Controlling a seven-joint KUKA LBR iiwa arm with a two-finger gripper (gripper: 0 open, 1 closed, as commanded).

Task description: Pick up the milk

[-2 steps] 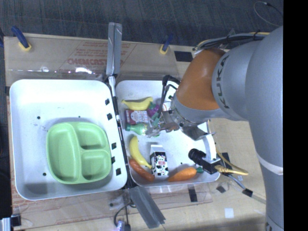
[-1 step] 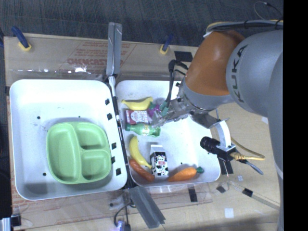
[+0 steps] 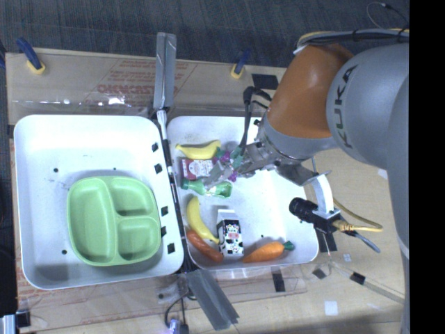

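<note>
Tool (image 3: 240, 160) low over pouch (image 3: 197, 168) and wrappers, grip state unclear; well short of milk (image 3: 230, 237), risks snagging clutter instead.

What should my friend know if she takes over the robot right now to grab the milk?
Gripper: low in the right bin, over the pouches beside the upper banana; I can't tell if it's open or shut.
Milk: small cow-print carton, upright near the right bin's front edge, between the lower banana and a carrot.
Done: nothing; the milk is untouched.
Left: move to the milk, grip, lift.
</note>
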